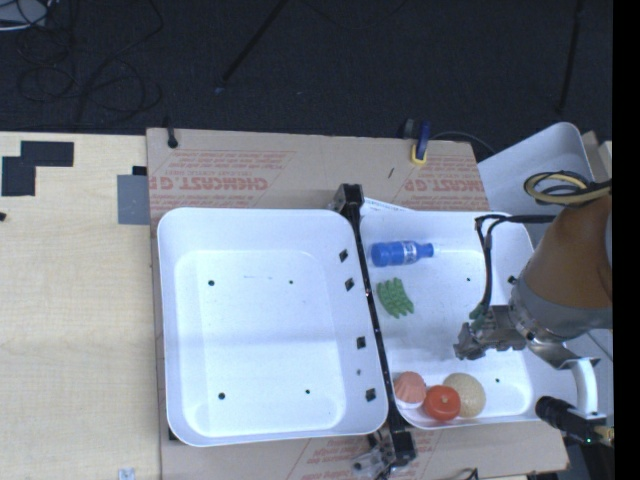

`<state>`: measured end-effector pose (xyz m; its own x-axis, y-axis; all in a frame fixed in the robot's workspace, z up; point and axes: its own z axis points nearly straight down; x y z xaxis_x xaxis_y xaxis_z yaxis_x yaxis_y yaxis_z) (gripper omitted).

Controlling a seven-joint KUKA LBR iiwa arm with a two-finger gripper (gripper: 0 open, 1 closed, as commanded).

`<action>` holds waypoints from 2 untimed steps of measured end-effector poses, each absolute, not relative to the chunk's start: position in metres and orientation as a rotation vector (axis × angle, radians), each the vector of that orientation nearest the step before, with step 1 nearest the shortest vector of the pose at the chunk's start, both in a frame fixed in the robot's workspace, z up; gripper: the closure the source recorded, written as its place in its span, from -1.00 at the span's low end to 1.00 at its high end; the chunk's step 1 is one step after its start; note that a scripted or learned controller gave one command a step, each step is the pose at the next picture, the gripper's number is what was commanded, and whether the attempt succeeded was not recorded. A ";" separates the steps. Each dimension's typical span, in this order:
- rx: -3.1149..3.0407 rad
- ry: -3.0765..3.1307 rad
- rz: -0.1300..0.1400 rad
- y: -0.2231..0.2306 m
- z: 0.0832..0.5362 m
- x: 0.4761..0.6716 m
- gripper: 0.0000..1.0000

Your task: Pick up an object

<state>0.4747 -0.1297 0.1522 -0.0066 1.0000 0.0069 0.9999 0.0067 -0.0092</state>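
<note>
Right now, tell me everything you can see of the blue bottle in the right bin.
The blue bottle lies on its side near the far end of the right bin, its length running across the bin. Its body is blue, seemingly plastic, with a paler cap end pointing right. It rests on the bin floor just beyond the green object, apart from it. The gripper hangs well away, nearer the bin's middle.

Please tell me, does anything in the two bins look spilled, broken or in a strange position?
Nothing looks spilled or broken. The blue plastic bottle lies on its side in the right white bin, above the green ridged piece. Three round objects, pale pink, red and beige, crowd the bin's near edge.
</note>
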 end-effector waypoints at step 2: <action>-2.232 -2.218 0.004 -0.219 0.217 0.475 1.00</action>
